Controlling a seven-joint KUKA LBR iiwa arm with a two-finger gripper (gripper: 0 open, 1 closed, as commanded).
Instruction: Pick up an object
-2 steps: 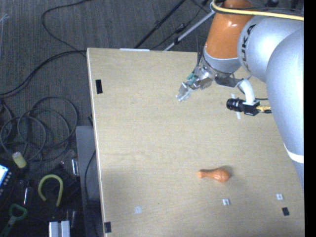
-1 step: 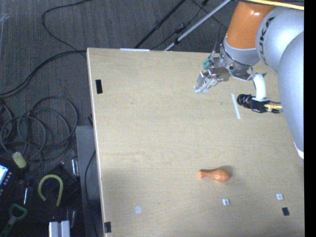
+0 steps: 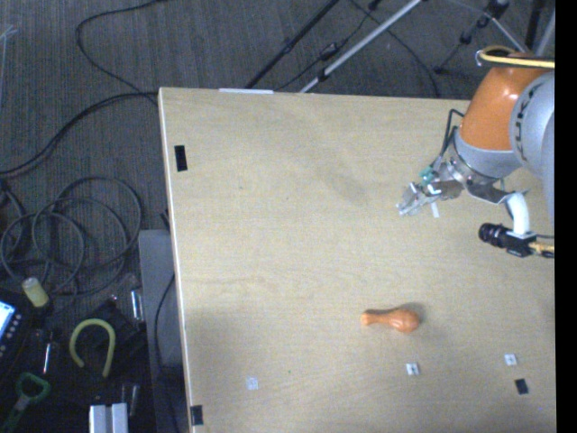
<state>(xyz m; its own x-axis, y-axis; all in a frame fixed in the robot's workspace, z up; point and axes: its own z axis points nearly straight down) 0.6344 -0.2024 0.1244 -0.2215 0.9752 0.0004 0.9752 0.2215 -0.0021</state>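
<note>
From my station I see the arm reaching in at the upper right, its orange band above the wrist. The gripper hangs over the bare tan board, well apart from the object. I cannot tell how its tips stand; they are too small and blurred. Nothing visible lies between them. The object, orange and pear-shaped, lies on its side on the board, below the gripper and nearer the bottom edge. Cables lie on the floor at left.

A lab: grey carpet strewn with cables, tripod legs, a plain wooden bench.
</note>
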